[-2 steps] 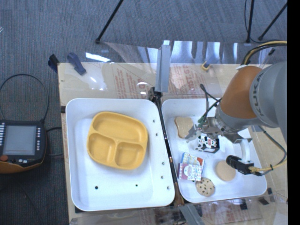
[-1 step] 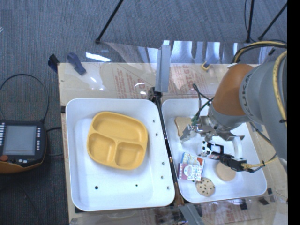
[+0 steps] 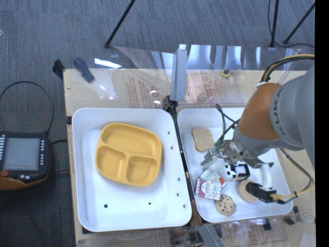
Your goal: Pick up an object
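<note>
My gripper [image 3: 212,157] hangs low over the middle of the right bin [image 3: 187,153], reaching in from the right under the grey and orange arm. A slice of toast [image 3: 202,139] lies just up and left of it. Below it lies a pink and white packet [image 3: 208,187]. A small black and white toy [image 3: 230,172] sits beside the gripper's lower right side. A chocolate chip cookie [image 3: 225,206] rests near the bin's front edge, and a tan round piece [image 3: 242,191] lies to the cookie's upper right, partly covered. Nothing visibly sits in the gripper.
The left bin [image 3: 87,199] holds a yellow divided plate [image 3: 128,153]. A grey upright post [image 3: 178,76] stands behind the wall between the two bins. A handheld control pendant [image 3: 23,156] lies on the floor at the far left.
</note>
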`<state>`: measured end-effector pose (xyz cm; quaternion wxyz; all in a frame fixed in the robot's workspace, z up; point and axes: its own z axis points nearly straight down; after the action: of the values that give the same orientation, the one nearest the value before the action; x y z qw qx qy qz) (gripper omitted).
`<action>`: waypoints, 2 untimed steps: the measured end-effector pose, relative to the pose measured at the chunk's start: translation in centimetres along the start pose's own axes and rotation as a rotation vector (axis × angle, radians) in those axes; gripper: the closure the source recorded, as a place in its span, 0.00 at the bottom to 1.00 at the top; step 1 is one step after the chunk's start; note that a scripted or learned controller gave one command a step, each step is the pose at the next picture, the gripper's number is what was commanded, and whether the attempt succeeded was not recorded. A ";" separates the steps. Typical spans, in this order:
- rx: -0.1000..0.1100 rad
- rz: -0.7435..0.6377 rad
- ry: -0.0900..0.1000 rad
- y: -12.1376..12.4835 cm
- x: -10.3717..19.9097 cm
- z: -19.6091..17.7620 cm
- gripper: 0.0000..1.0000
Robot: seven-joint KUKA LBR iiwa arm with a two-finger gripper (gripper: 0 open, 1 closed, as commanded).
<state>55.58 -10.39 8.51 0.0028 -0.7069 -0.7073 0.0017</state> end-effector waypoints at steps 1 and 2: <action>0.000 0.003 0.001 -8.1 -2.1 0.0 0.00; 0.000 -0.003 0.002 -8.1 2.3 0.1 0.00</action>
<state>47.50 -8.13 8.49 0.0036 -0.7060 -0.7082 0.0012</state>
